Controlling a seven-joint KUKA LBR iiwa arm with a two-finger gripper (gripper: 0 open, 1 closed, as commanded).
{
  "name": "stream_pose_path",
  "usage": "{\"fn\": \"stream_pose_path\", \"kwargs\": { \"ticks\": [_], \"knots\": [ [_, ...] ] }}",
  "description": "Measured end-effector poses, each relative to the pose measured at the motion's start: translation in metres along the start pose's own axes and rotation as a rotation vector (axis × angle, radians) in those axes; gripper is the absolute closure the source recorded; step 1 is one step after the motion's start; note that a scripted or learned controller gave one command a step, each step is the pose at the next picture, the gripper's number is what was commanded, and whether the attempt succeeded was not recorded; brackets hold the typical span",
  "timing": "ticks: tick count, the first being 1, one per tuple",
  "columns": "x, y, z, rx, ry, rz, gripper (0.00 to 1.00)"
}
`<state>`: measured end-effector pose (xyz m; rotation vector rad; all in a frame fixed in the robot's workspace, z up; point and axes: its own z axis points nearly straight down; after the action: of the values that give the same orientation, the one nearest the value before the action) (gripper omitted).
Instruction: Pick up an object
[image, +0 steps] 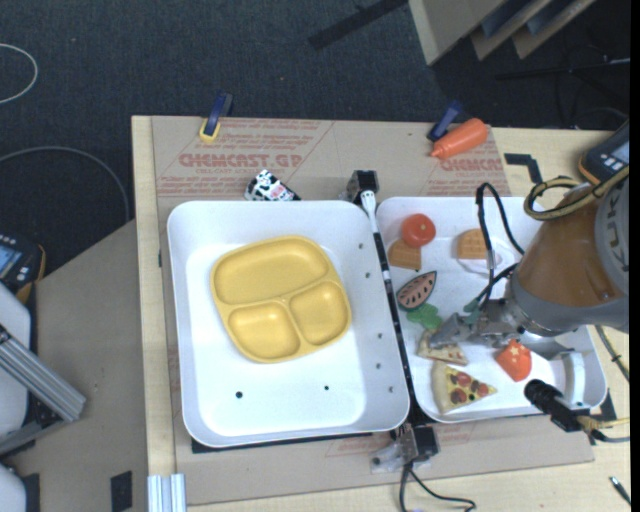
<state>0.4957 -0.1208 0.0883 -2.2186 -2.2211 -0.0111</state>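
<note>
Reaching low into the right bin (590, 395), the tool (462, 328) sits over a toy pizza slice (440, 349); whether its jaws are spread or closed I cannot tell. Nothing looks lifted yet, so the pick remains. A second pizza slice (462, 387), red pepper (514, 360) and watermelon wedge (416, 290) crowd close around it.

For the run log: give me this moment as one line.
arm: reaching into right bin | hand: low over toy food near pizza slice | grasp: none seen | left bin: yellow tray
</note>
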Motion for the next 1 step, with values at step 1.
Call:
{"fn": "stream_pose_path", "kwargs": {
  "ticks": [1],
  "knots": [
    [0.0002,0.0027,-0.0131,-0.010,-0.002,0.000,1.00]
  ]
}}
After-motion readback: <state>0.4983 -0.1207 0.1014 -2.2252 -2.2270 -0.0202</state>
